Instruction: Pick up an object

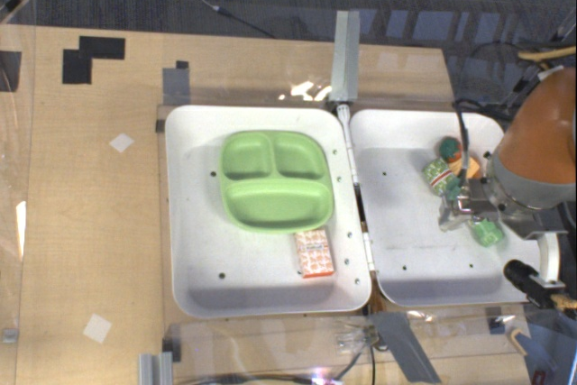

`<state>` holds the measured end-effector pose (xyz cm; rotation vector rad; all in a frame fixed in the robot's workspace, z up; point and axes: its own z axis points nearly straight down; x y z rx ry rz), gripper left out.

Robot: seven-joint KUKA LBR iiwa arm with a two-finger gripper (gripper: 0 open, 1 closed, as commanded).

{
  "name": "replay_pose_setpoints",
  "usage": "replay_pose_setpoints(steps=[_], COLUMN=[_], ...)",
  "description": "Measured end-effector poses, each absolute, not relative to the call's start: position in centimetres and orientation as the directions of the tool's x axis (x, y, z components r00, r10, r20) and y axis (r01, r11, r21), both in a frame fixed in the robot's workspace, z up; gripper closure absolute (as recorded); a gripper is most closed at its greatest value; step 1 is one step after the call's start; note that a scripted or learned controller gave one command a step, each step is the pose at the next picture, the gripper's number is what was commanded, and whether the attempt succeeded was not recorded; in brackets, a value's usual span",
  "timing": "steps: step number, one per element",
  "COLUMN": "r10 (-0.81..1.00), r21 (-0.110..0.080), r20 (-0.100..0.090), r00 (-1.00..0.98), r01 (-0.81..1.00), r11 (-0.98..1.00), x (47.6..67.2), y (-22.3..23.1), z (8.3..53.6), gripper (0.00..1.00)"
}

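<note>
The green three-compartment plastic plate [274, 180] lies in the left shallow white bin [194, 221]; the small patterned cardboard box [314, 252] lies just before it.

You've got two white bins: the left bin [194, 284] and the right bin [406, 275], side by side on one table [81, 221]. Left bin holds two things: one green divided plate [274, 179] and one small patterned box [314, 253]. Right bin has a cluster of small toys [448, 169], roughly three or four; exact count unclear under the one arm [541, 149].
</note>
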<state>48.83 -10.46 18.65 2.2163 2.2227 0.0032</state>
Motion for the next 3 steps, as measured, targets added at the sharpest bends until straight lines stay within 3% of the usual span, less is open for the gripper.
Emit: replay_pose_setpoints(steps=[1,2,3], r10=[1.000,1.000,1.000], r21=[0.001,0.002,0.003], r20=[0.001,0.000,-0.002], r00=[-0.004,-0.002,-0.004], r01=[1.000,1.000,1.000], r11=[0.004,0.002,0.004], x=[54.2,48.8,48.8], y=[1.8,-5.0,-20.6], z=[18.4,18.4,19.1], gripper=[1.00,1.00,1.00])
